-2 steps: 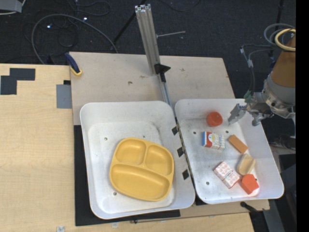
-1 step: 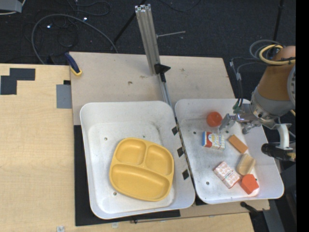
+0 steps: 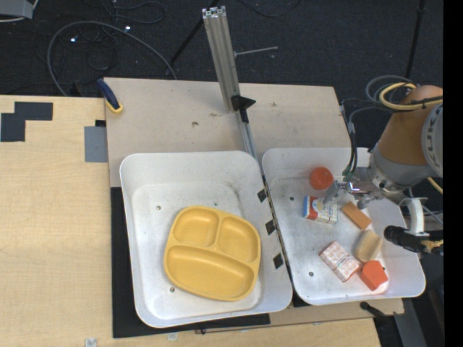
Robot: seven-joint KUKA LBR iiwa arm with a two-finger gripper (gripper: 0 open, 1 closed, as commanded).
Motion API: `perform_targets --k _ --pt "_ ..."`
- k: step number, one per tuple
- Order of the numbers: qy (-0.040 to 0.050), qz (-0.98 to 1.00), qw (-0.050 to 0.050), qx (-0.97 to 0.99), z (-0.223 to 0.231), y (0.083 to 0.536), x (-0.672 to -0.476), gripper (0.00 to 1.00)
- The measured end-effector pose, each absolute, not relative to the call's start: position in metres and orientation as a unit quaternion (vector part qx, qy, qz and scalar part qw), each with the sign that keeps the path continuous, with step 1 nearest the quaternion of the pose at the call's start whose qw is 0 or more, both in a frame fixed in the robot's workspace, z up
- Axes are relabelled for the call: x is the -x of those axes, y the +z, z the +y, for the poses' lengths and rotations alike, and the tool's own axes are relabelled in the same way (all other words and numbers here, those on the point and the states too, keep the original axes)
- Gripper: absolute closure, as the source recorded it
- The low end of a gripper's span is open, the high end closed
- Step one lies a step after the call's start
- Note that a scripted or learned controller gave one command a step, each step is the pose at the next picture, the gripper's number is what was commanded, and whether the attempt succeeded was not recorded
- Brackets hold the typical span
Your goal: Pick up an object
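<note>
The right bin [image 3: 289, 194] holds several small objects. An orange ball [image 3: 321, 177] lies near its middle, with a red, white and blue carton [image 3: 315, 209] just below it. A tan block [image 3: 355, 215], a beige piece [image 3: 367, 246], a pink patterned box [image 3: 339, 259] and a red-orange block [image 3: 374, 275] lie toward the bin's front right. My gripper [image 3: 338, 195] reaches in from the right and hangs low between the orange ball and the tan block, right beside the carton's right end. Nothing is visibly lifted.
The left bin [image 3: 145, 186] holds a yellow divided plate [image 3: 213, 252]. A metal post [image 3: 223, 56] stands behind the bins. The grey arm [image 3: 405, 147] with cables covers the right bin's far right side.
</note>
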State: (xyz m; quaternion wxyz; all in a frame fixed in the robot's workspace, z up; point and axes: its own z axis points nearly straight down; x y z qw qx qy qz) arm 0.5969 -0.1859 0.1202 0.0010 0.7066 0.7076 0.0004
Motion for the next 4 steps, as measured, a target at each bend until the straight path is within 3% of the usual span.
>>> perform_targets --k 1,3,4 --pt "-0.0007 0.707 -0.002 -0.707 -0.186 0.127 -0.595 1.00" --pt "0.0006 0.707 0.002 -0.707 -0.189 0.230 -0.601 1.00" --pt "-0.0002 0.708 0.000 -0.706 -0.190 0.239 -0.601 1.00"
